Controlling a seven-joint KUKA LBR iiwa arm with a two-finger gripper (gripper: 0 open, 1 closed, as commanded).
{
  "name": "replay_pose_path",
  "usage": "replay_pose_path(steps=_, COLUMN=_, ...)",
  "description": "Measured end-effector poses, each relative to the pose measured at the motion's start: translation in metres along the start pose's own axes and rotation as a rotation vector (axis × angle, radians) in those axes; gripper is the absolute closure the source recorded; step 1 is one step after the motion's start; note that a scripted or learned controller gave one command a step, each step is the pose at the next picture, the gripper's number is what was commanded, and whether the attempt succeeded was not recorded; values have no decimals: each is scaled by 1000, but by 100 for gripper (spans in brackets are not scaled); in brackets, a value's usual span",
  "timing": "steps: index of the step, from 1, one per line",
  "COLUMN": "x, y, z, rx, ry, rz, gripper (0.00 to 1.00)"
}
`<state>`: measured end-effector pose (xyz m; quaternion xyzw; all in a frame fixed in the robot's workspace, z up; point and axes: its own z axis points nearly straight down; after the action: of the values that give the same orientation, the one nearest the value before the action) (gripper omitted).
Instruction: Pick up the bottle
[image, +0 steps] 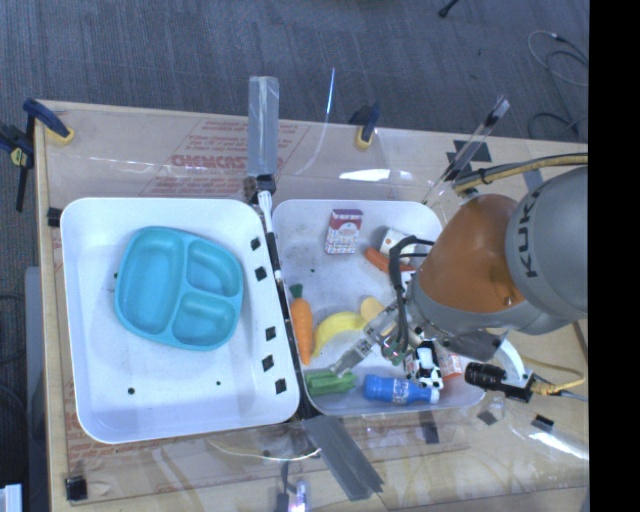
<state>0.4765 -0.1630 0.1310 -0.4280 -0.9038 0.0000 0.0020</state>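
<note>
A blue bottle (397, 389) with a pale label lies on its side along the front wall of the right bin (300, 225). My gripper (358, 351) hangs low over the middle of this bin. It is just above and left of the bottle, between a yellow banana (338, 325) and a green toy (329, 381). Nothing is visibly held. The grey arm and its orange band (470, 268) cover the bin's right part.
The right bin also holds a carrot (302, 328), a red and white carton (343, 231), an orange and white piece (385, 249) and a black and white toy (428, 366). A blue divided plate (180, 288) lies in the left bin (90, 390).
</note>
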Motion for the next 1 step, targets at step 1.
replay_pose_path(steps=1, x=-47, y=7, z=-95, rx=-2, ry=-5, rz=-117, gripper=0)
